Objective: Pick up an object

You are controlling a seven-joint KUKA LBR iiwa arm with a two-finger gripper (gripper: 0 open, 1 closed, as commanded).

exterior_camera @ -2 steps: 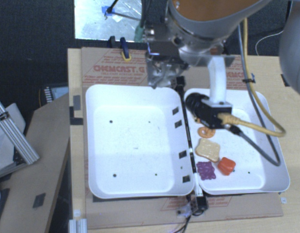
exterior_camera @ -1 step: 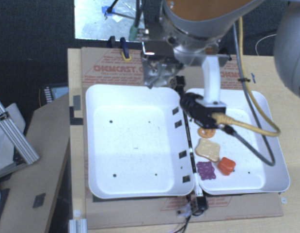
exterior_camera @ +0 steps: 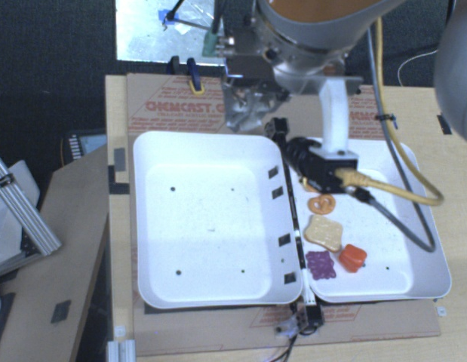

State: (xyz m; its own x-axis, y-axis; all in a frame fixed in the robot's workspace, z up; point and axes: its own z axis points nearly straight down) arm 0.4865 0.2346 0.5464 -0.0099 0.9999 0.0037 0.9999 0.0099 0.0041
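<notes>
I couldn't tell whether the gripper point(exterior_camera: 247, 115) was released or clenched, above the bins point(exterior_camera: 218, 133) at their far rim. The toast slice point(exterior_camera: 324, 233) lay flat, long axis indistinct.

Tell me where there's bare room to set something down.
Left bin: open floor wall to wall. Right bin: crowded along the divider with pretzel, toast, grapes and orange block; bare patch at its front right corner.

You have open floor across the shallow white left bin point(exterior_camera: 210, 225); tan toast slice point(exterior_camera: 324, 232), purple grape cluster point(exterior_camera: 320, 265) and orange block point(exterior_camera: 352, 257) crowd the white right bin point(exterior_camera: 418, 274) by the divider.
</notes>
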